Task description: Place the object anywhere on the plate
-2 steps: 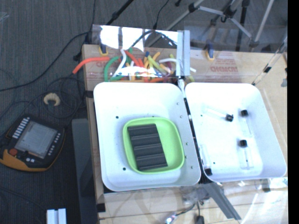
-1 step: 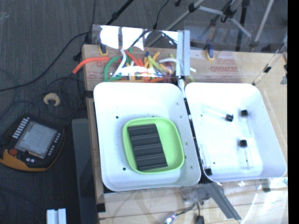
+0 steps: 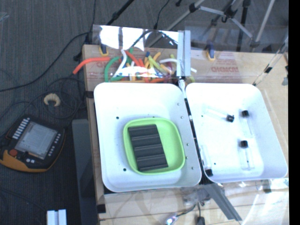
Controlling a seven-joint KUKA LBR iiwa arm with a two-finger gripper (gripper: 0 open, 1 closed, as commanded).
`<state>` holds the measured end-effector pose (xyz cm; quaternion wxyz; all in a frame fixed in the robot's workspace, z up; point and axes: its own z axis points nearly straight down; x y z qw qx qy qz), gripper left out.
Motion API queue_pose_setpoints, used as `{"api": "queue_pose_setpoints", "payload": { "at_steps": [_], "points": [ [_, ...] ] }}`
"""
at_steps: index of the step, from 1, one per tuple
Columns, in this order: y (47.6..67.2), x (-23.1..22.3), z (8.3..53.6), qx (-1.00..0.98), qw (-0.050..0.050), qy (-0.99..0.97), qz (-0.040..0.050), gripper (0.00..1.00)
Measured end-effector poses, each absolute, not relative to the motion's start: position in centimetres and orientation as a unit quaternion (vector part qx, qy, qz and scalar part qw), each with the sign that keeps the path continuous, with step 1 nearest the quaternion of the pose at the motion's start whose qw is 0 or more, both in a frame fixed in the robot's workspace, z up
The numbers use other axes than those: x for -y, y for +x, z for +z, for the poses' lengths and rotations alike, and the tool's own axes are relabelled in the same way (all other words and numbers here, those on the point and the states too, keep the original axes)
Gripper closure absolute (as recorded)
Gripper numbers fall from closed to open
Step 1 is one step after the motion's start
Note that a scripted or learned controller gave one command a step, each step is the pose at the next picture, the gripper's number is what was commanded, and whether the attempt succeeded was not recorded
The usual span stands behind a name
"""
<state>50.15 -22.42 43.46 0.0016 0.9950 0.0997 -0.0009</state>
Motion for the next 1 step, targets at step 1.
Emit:
{"api": "queue_pose_setpoints", "payload": {
  "at_steps": [1],
  "points": [
    [48.96, 22.36, 43.42, -0.1, 0.001, 0.995, -0.0006, 0.0]
  ]
}}
